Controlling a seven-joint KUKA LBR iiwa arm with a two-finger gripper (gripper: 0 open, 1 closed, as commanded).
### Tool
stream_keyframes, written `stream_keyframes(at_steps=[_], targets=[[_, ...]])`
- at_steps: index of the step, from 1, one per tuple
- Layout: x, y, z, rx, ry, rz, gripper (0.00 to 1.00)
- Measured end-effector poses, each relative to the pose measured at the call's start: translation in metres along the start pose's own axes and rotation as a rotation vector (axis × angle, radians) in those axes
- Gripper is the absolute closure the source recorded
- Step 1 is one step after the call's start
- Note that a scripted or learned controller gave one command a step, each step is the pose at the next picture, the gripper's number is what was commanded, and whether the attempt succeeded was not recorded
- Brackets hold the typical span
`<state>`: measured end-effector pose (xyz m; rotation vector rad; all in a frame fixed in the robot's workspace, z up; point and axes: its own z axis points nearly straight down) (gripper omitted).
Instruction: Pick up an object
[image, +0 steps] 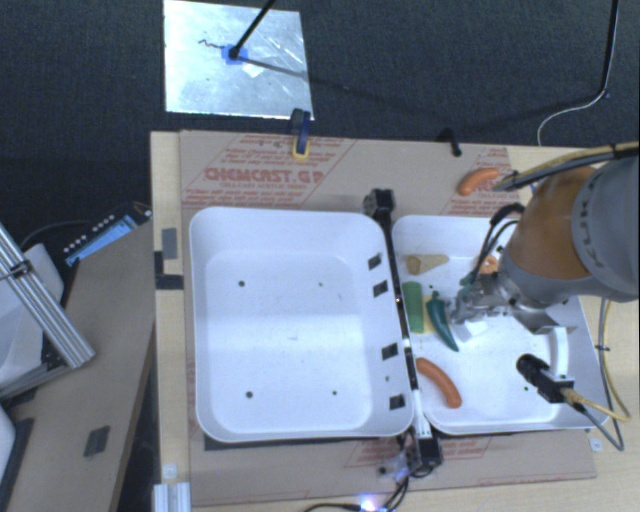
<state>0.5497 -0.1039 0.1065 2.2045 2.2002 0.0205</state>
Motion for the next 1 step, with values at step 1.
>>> stream_keyframes(at_steps=[1], targets=[[0.0020,0.0045,0.0026,-0.007,0.000,-0.002,1.00]])
